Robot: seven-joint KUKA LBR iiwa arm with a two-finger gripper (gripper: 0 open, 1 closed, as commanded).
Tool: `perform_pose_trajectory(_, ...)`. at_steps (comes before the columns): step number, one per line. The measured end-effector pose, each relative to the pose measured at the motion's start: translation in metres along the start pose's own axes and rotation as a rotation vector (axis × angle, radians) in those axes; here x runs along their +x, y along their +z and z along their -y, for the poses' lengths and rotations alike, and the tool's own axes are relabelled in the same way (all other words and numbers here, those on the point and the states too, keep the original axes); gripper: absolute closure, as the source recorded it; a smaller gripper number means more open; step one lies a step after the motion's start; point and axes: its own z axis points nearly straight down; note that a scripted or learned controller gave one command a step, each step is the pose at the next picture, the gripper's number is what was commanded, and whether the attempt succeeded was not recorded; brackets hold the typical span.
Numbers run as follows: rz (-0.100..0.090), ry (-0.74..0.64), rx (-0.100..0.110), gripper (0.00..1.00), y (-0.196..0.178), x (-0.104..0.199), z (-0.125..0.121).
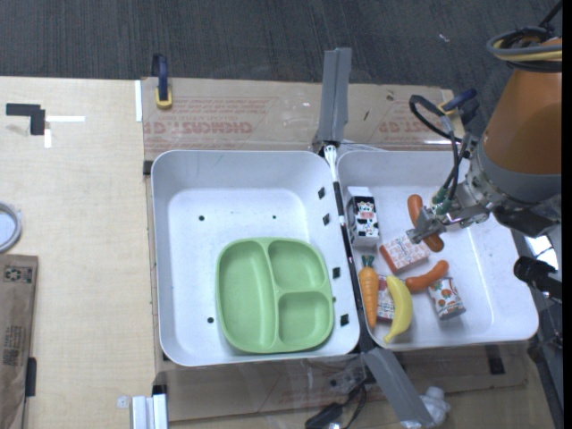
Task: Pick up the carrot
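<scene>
A pale wooden bench (71,204) fills the left and middle of the view, under even light. Beyond its far edge lies a dark grey floor (232,16). A strip of brown cardboard (241,123) with red lettering lies taped along the far side. A blue-and-yellow clamp (161,80) grips the bench edge. A black L-shaped mark (27,114) sits at far left, a tape roll (7,229) below it.

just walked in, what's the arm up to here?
The arm's gripper hangs over the right bin, above the sausages and a red box. The carrot it should pick lies untouched at that bin's left edge, next to the banana. The left bin holds a green divided plate. Nothing shows between the fingers, so no grasp yet.
</scene>
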Motion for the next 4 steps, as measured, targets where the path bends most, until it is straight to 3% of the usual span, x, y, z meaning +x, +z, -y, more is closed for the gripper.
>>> perform_pose_trajectory(1,0.001,0.425,0.002,1.0,0.003,0.049,-0.013)
perform_pose_trajectory(2,0.001,0.519,0.004,1.0,0.021,0.176,-0.034)
perform_pose_trajectory(3,0.003,0.948,0.003,1.0,0.049,0.159,-0.106)
perform_pose_trajectory(4,0.002,1.1,0.002,1.0,0.022,0.245,-0.13)
